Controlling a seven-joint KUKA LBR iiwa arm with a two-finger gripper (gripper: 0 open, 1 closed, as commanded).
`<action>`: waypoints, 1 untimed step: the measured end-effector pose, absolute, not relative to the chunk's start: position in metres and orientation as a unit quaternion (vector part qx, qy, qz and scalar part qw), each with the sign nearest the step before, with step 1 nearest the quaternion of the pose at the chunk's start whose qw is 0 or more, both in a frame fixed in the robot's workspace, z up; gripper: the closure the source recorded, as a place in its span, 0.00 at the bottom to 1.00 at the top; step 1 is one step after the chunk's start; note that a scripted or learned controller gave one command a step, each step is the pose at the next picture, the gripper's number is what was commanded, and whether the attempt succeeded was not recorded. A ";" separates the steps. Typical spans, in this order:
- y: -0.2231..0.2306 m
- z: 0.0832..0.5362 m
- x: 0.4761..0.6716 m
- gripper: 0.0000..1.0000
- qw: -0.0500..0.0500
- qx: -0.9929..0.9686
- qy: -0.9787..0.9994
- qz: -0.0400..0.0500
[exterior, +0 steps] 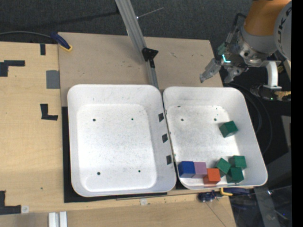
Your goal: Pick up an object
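Gripper (220, 74) above right bin (246, 108) back rim, fingers spread, nothing between them. Blocks in right bin: green cube (228, 128) alone mid-right; blue (186, 169), purple (200, 168), orange (213, 175), three green (232, 167) clustered at front edge

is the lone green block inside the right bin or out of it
Inside. The lone green block lies on the floor of the right bin, within its rim, apart from the cluster at the near edge.

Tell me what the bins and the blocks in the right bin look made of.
Bins: likely thin moulded plastic, matte white, with rounded corners and a raised rim; dark specks suggest wear. Blocks, such as the lone green block and the blue block: flat, even colour without shine, perhaps painted wood or foam; it is uncertain which.
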State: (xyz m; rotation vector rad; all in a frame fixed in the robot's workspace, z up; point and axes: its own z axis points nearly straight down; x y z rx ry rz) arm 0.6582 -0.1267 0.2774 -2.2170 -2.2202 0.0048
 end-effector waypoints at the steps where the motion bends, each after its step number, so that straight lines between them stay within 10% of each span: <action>1: -0.127 0.280 0.659 0.00 0.000 -0.706 -0.708 0.001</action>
